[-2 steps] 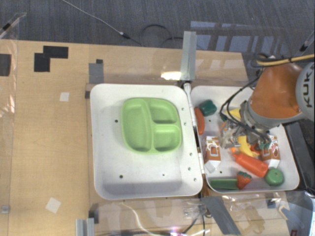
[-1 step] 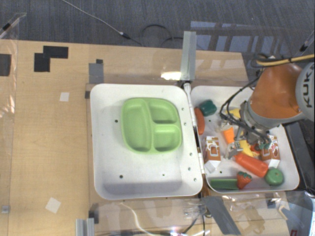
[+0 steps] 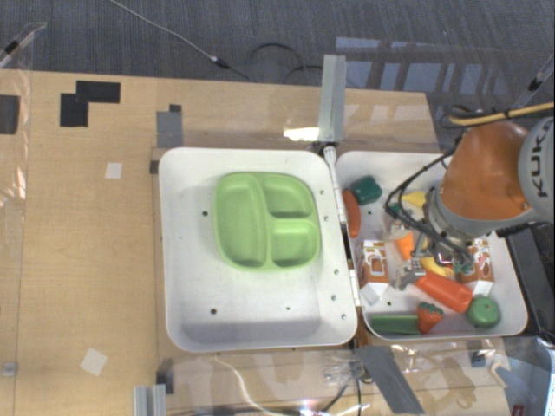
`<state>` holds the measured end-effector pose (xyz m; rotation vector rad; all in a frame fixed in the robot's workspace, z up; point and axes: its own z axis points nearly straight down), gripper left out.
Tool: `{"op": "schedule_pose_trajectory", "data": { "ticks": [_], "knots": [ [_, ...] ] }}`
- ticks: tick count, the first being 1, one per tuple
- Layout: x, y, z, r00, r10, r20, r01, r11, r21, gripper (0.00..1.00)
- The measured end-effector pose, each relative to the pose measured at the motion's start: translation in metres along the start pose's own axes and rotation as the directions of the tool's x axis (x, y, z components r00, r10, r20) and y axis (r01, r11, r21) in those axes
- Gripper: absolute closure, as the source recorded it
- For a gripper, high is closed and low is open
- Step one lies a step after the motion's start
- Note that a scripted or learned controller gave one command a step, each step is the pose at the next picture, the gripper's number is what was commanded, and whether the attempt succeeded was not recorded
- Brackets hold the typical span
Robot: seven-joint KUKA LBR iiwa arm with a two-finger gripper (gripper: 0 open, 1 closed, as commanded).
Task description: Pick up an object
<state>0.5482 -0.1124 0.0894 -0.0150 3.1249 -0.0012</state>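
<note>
Currently the pincer hangs low in the right bin, at 3 o'clock from the green divided plate in the left bin. Its closure cannot be determined. An orange carrot lies at 5 o'clock, just beside it.

Two bins sit side by side on the table: the left bin holds a divided plate, the right bin a clutter of toy foods
</note>
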Motion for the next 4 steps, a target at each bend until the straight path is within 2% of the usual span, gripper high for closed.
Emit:
{"op": "schedule_pose_trajectory", "data": {
  "ticks": [1,2,3,4],
  "knots": [
    [-0.023,0.006,0.001,1.000,0.029,-0.004,-0.029,1.000,0.001,0.00],
    [-0.021,0.008,0.001,1.000,0.029,-0.002,-0.029,1.000,0.002,0.00],
    [-0.026,0.009,-0.012,1.000,0.026,0.009,-0.026,1.000,0.002,1.00],
    [-0.107,-0.018,-0.193,0.998,-0.068,0.005,0.068,0.998,0.003,1.00]
  ]
}}
